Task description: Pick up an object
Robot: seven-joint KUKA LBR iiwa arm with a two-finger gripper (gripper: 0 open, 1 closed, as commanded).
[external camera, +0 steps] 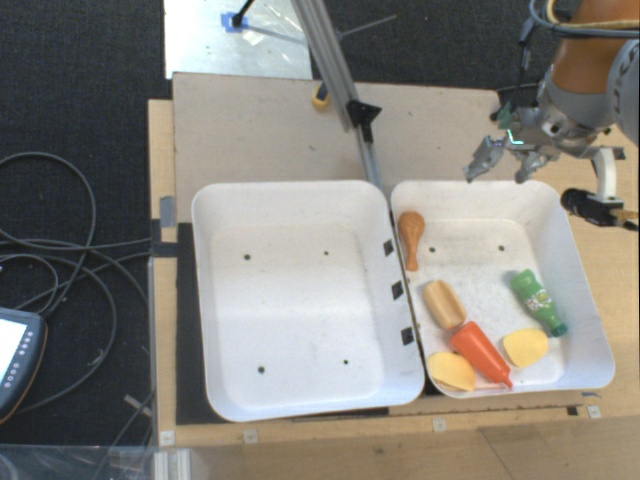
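Arm [590,38] cut off by the right and top edges, only the wrist end visible. Tablet-like device [15,353] clipped at the left edge. Carrot [480,353] overlaps one yellow piece [452,371], hiding part of it. Worktop [300,128] front edge runs out of frame at the bottom.

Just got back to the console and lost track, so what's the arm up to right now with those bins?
The arm's gripper hangs open above the far edge of the right bin, with nothing between its fingers. All the items lie in that bin: a toy drumstick by the divider, a bread roll, an orange carrot, a green bottle and two yellow pieces near the front. Nothing has been picked up yet.
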